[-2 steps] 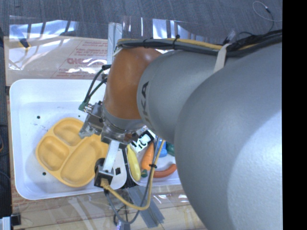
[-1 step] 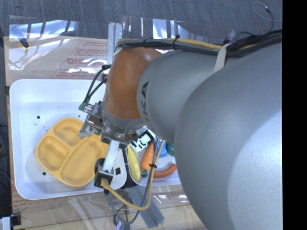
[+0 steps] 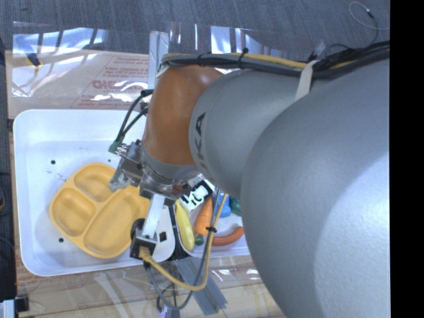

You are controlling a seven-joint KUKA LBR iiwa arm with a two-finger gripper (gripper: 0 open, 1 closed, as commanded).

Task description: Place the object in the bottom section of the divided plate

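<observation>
One grey arm [image 3: 298,177] bends down over the white bin [image 3: 26,177]. Its gripper [image 3: 162,185] hangs at the right edge of the yellow plate [image 3: 73,207]; open or closed, you cannot tell. A banana [image 3: 184,229] and carrot [image 3: 204,218] lie just right of it, long axes near-upright in view, outside the bottom section [image 3: 109,229].

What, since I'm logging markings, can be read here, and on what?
"KA": partial dark letters on the grey arm, the rest out of sight.
Red print on the clear plastic sheet: appears reversed, too blurred to read.
Black-and-white label near the wrist: unreadable.
</observation>
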